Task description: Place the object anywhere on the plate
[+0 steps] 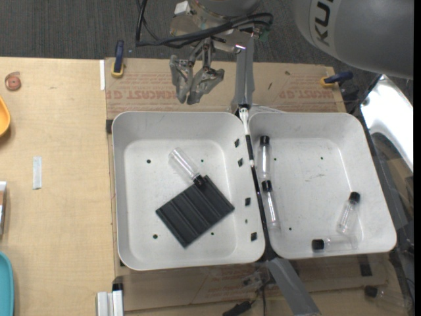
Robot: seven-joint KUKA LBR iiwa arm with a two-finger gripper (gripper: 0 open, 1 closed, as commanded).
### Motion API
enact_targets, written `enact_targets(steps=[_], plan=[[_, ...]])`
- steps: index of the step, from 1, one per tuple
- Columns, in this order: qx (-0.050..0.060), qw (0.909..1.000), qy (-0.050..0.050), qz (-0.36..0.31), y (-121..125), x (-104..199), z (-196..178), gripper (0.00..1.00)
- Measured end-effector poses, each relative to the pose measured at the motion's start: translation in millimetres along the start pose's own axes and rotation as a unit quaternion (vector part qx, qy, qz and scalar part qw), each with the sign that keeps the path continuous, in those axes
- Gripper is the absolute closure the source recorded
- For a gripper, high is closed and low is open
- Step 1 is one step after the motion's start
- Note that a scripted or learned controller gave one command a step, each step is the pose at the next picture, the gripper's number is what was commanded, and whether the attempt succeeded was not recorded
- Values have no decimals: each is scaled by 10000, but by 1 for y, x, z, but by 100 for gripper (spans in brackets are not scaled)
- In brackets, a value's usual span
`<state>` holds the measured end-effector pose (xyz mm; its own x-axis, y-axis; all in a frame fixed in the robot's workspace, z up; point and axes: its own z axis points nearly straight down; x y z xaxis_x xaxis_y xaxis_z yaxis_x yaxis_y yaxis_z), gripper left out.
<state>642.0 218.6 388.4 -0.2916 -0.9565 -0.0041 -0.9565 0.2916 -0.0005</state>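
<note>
A single fixed camera sits above the counter (59,176) and looks down at a slant, taking in both white bins: the left bin (125,196) and the right bin (375,196) side by side across the middle. It stands far enough back to catch bare counter at left and dark floor beyond. The arm (355,18) enters from upper right.

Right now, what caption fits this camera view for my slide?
Gripper hovers above the left bin, where a clear tube touches the dark plate.

Clamps (118,59) (334,79) on cardboard (289,84); orange dish (3,122), perhaps, at wooden bench (59,229) edge.
</note>
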Motion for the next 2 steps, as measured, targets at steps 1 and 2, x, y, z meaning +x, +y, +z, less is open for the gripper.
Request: enact_targets(steps=[1, 2], plan=[[-8, 9983, 4, -576, 5, -2, -2, 100], [-1, 9956, 3, -940, 50, 16, -26, 100]])
